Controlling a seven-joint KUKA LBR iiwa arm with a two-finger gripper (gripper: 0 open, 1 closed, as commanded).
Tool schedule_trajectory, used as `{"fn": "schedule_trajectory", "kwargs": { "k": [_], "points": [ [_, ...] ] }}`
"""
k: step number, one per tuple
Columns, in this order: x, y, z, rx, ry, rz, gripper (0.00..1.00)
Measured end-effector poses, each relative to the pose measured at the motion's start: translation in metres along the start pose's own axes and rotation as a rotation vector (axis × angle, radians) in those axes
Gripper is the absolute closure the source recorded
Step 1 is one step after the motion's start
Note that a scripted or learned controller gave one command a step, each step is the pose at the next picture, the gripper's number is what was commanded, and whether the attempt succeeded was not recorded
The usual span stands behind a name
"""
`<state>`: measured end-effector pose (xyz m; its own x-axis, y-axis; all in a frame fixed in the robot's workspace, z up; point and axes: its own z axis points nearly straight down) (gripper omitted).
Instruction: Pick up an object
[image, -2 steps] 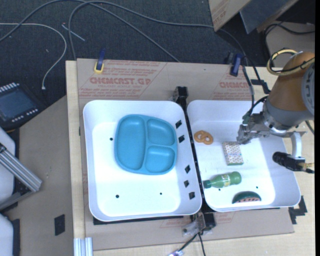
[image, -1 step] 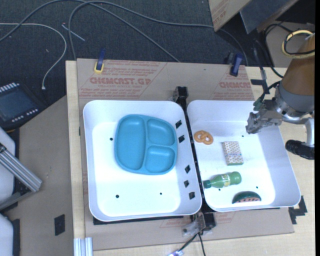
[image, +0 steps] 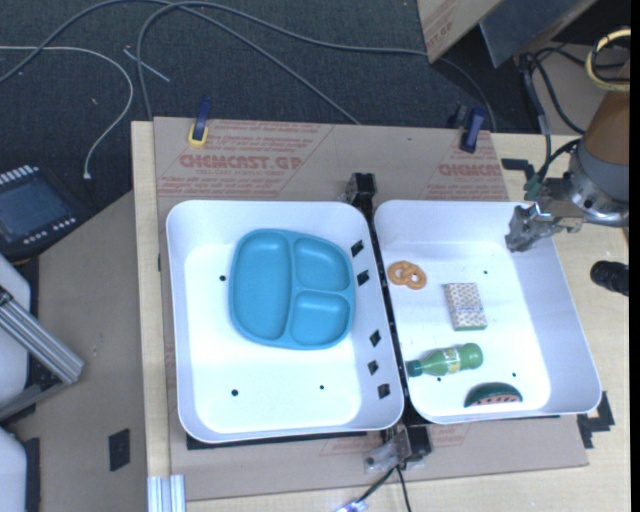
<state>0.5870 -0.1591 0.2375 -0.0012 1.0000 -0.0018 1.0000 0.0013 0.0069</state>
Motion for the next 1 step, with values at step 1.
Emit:
{"fn": "schedule_trajectory", "kwargs": {
  "k": [1],
  "points": [
    [0.0499,0.0075,-0.0085,0.003,0.003,-0.005,1.0]
  ]
}}
